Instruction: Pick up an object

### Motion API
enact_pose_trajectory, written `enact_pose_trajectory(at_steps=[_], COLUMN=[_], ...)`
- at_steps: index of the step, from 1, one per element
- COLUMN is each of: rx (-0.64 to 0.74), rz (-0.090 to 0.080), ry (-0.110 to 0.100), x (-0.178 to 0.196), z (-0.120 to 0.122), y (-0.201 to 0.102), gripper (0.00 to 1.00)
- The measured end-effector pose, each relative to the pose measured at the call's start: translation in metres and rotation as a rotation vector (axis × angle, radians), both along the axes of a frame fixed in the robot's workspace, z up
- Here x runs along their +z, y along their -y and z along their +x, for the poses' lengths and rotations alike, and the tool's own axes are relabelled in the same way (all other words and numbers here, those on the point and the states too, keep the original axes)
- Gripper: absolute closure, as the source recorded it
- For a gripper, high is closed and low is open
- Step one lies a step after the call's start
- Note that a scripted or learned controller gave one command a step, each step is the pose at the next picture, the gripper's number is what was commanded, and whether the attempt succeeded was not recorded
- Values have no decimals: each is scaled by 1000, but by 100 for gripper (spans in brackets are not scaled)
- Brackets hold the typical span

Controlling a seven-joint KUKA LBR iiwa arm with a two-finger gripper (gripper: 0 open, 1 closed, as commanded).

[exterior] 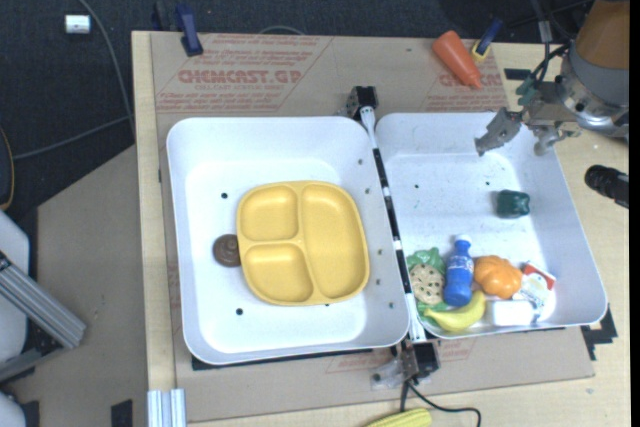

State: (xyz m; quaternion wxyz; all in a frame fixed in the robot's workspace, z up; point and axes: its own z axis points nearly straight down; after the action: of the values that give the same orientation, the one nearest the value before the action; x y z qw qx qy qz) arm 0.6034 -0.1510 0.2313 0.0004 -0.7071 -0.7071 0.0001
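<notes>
The hand (520, 127) hangs released and empty over the right bin's (440, 150) far edge; it is at the approach step. Next, it must descend onto the nearby green object (513, 204).

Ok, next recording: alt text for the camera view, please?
The gripper, fingers spread and holding nothing, hangs over the right bin's far end. A green block lies nearby, toy food is piled at its near end, and a yellow tray fills the left bin.

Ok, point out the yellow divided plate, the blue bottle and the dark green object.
yellow divided plate (302, 242), camera view, the central ridge.
blue bottle (458, 276), camera view, its body.
dark green object (513, 204), camera view, its middle.
</notes>
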Motion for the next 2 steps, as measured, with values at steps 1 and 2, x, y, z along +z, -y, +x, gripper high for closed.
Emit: enact_pose_trajectory(at_steps=[1,2], rx=[-1,0], rz=[-2,0], ry=[0,-1], x=[-81,-100], z=[35,8], y=[54,58], gripper=[0,0])
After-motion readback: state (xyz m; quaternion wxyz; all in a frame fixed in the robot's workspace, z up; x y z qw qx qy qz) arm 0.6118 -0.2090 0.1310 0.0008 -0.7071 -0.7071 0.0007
